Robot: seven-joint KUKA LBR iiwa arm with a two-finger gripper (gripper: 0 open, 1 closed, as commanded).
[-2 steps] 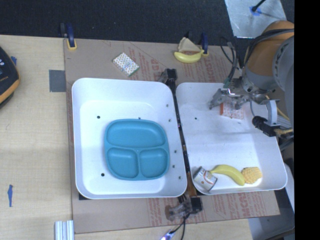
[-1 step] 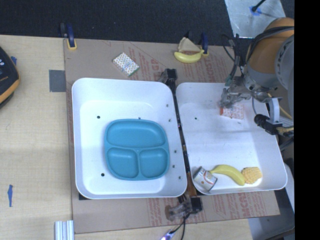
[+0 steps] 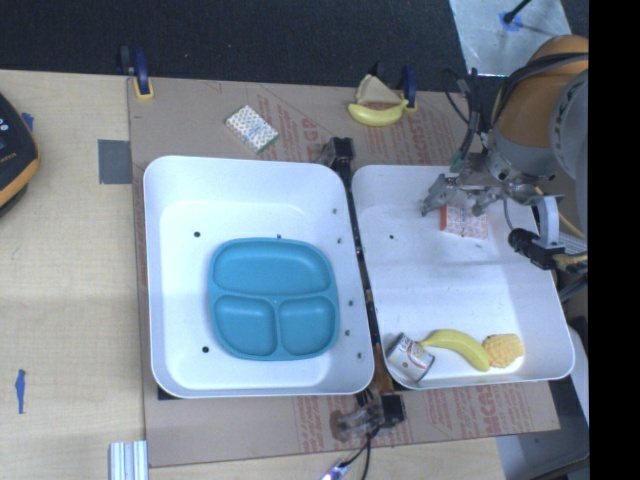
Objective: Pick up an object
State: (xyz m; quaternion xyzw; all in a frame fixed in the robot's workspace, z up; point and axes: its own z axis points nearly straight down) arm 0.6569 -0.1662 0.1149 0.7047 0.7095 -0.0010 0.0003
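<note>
Red-and-white packet [image 3: 464,222] (flat) under the hand [image 3: 461,196].

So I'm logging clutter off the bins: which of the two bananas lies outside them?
The banana on the bench beyond the bins, by a blue clamp. The other banana lies inside the right bin.

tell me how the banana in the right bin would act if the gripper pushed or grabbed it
The banana is curved and smooth, so it would likely pivot or slide on the right bin rather than roll. Its narrow body may slip between fingers.
</note>
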